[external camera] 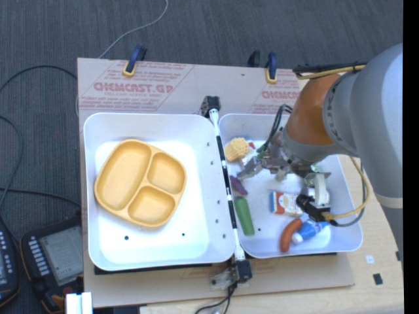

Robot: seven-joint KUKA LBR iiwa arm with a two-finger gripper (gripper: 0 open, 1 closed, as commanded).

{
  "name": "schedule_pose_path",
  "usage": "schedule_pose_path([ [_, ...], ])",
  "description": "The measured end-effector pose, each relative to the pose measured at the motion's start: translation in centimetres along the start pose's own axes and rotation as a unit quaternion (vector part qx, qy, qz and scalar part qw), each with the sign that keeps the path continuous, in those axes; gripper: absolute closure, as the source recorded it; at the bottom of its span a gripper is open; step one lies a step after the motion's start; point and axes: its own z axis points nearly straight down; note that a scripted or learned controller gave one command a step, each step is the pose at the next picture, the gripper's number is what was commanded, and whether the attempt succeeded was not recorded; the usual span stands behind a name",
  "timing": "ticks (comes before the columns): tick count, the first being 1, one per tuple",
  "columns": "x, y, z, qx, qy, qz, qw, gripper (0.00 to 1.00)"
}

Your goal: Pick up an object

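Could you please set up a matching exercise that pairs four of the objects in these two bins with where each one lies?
Things:
1. yellow plastic three-compartment plate
2. green cucumber-shaped toy
3. yellow corn-cob toy
4. orange-red sausage-shaped toy

Places:
A. upper left part of the right bin
B. near the front edge of the right bin, beside a blue and white item
C. alone in the left bin
D. along the left wall of the right bin, toward the front

Pairs: 1-C, 2-D, 3-A, 4-B
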Motion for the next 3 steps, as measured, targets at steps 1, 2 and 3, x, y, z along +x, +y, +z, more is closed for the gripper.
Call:
schedule_pose_path([
  [1, 0.1, 0.1, -0.7, 0.001, 0.001, 0.000, 1.0000, 1.00],
  [2, 0.1, 0.1, -0.7, 0.001, 0.001, 0.000, 1.0000, 0.00],
  [3, -1.1, -3.3, -0.1, -0.003, 0.002, 0.000, 1.0000, 0.00],
])
